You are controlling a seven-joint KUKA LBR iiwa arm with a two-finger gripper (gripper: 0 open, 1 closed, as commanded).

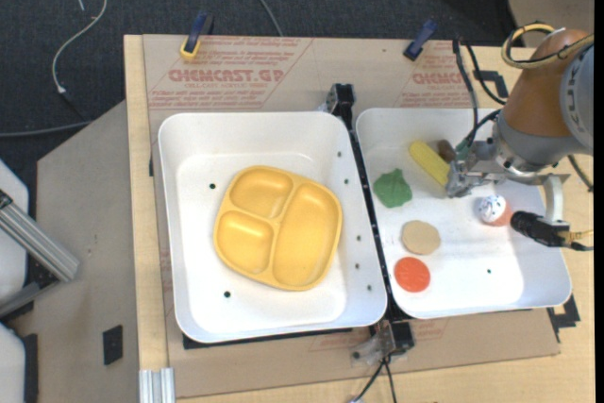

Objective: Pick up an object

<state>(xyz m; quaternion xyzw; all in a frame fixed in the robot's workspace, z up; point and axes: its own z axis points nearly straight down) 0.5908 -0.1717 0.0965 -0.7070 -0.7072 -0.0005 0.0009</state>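
Observation:
The right bin (pixel 528 290) holds several small things. A yellow banana-shaped piece (pixel 427 161) lies at the back, with a green lumpy piece (pixel 393 188) to its left. Nearer the front are a tan disc (pixel 421 237) and a red-orange disc (pixel 411 275). A small white and blue ball (pixel 490 209) rests right of centre. My gripper (pixel 459 178) hangs low in this bin, right beside the yellow piece's near end and left of the ball. Nothing can be seen held in it.
A yellow divided plate (pixel 278 226) lies in the left bin (pixel 189 302). The arm's orange band (pixel 538 99) and wrist hang over the right bin's back right part. Blue clamps (pixel 196 33) hold the board's far edge.

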